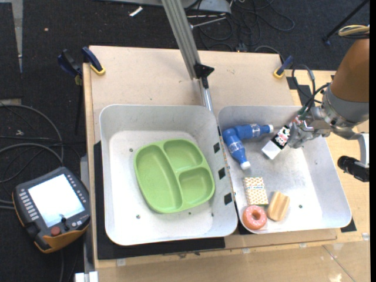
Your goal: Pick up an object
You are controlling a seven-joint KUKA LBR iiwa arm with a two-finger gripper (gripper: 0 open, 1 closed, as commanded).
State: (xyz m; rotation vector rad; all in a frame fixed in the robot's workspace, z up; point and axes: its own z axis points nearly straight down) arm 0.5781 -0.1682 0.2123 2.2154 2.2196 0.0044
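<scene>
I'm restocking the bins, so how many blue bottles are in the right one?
2. One blue bottle lies near the right bin's back-left corner, cap pointing right. The other lies just below it, cap pointing toward the front. Nothing seems hidden.

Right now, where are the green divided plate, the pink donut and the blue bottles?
Green divided plate (154,178): camera view, on its large left compartment.
Pink donut (255,217): camera view, on its frosted ring.
Blue bottles (237,145): camera view, on the nearer bottle's body.

Green divided plate in left bin; teach pendant beside bench.
</scene>
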